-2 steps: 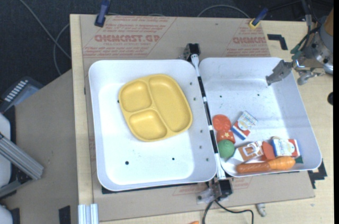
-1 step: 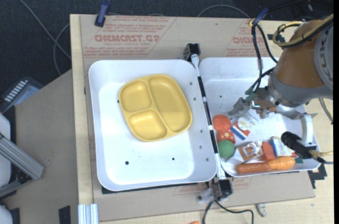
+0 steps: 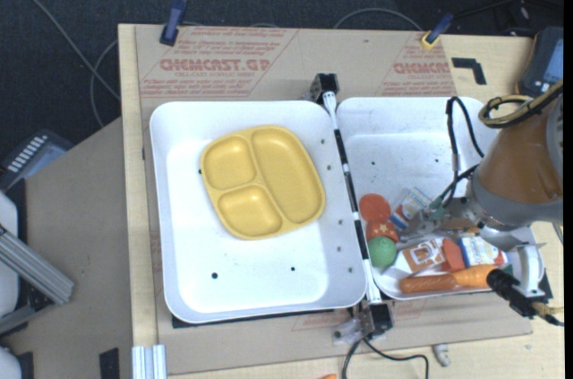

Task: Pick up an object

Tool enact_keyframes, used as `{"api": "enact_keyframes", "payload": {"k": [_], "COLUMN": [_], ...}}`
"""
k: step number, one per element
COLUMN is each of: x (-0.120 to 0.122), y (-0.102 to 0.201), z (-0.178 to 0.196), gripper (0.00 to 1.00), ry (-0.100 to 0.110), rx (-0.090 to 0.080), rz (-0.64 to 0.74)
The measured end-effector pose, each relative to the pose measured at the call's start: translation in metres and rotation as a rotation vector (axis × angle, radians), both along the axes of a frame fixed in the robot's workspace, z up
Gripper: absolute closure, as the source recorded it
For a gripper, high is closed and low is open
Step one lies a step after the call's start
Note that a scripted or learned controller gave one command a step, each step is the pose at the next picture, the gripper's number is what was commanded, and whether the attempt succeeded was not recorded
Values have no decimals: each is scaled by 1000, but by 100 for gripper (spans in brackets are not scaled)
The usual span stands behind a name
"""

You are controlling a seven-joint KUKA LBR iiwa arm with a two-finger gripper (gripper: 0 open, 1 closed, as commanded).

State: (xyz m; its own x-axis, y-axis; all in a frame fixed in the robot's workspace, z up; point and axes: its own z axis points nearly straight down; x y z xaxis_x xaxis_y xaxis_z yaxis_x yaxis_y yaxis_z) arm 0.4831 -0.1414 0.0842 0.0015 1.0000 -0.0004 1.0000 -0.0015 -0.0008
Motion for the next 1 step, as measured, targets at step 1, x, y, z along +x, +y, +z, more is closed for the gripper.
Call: {"api": "enact_keyframes", "payload": {"k": [1], "x": [82], "y": [-66], "z": [1], "gripper": [0], "ry": [-2], "rx": [-1], "rz": [2]}}
